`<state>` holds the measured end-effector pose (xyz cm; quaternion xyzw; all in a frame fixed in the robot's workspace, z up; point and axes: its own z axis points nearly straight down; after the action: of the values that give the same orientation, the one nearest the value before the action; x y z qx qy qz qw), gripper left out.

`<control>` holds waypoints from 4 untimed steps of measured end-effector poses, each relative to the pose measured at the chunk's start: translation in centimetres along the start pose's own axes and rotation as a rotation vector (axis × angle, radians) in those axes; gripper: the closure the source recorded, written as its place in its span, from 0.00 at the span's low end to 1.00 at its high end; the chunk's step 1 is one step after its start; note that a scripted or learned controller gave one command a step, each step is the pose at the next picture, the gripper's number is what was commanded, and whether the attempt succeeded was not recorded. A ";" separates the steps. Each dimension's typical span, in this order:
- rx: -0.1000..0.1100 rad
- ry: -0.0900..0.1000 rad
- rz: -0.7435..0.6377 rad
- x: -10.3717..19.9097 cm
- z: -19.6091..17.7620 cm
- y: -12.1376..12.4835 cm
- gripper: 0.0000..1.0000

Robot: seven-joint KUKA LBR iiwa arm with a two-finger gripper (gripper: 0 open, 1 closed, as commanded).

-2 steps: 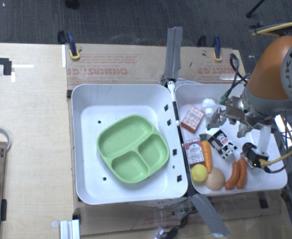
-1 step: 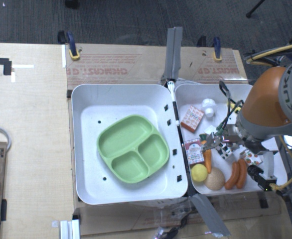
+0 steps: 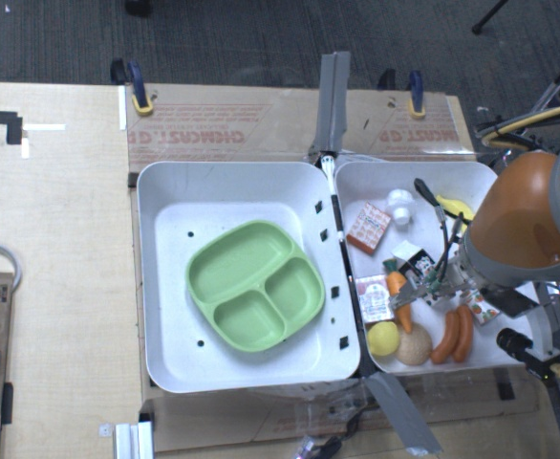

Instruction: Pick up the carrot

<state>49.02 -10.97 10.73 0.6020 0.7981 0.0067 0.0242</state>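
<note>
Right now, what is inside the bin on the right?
The right bin holds a carrot, a lemon, hot dogs, a banana, a small red box and snack packets. The arm covers the bin's right part, hiding anything there.

Even overhead light, a soft but readable picture.
The two white bins (image 3: 156, 256) are the brightest areas, close to washing out along their rims, and the green tray (image 3: 254, 285) casts only a faint shadow. The dark floor (image 3: 261, 17) at the far edge stays dim. Fine detail is slightly blurred throughout, most of all among the small items on the right.
</note>
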 end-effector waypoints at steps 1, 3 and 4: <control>0.010 0.019 -0.272 -4.0 0.2 0.8 0.00; 0.000 0.004 -0.266 -4.7 -1.2 1.2 0.00; 0.009 0.009 -0.749 -6.0 0.3 3.0 0.00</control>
<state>53.54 -15.93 10.78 0.2684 0.9631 -0.0035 0.0186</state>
